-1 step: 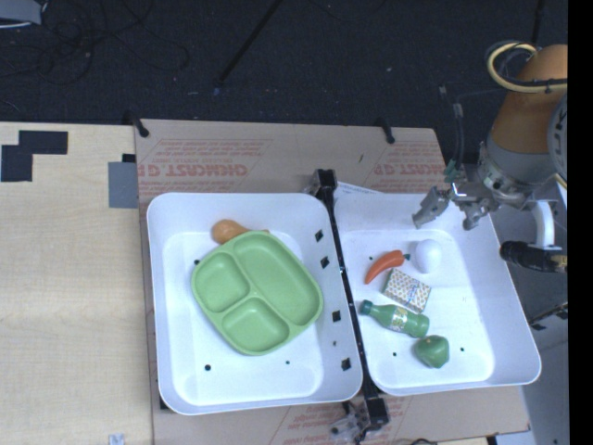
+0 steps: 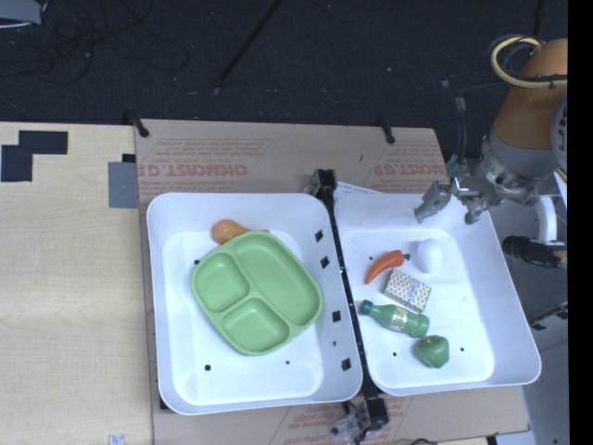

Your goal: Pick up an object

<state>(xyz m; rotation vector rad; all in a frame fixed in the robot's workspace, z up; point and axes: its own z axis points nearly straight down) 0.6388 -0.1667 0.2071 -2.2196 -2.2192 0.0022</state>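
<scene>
My gripper [image 2: 454, 204] hangs over the far edge of the right bin [image 2: 500, 276], its two grey fingers spread open with nothing between them. Below and left of it in that bin lie a white egg-shaped ball [image 2: 428, 254], an orange-red chili pepper [image 2: 384, 265], a small patterned box [image 2: 408, 291], a green bottle [image 2: 397, 318] on its side and a green bell pepper [image 2: 432, 350]. The left bin [image 2: 176, 323] holds a green divided plate [image 2: 256, 291] with an orange item [image 2: 228, 231] partly hidden behind its far edge.
A black divider [image 2: 339, 286] with clips runs between the two bins. Both bins rest on brown cardboard [image 2: 250, 156] over a wooden bench [image 2: 65, 276]. The arm's orange band [image 2: 548, 61] and cables stand at the far right.
</scene>
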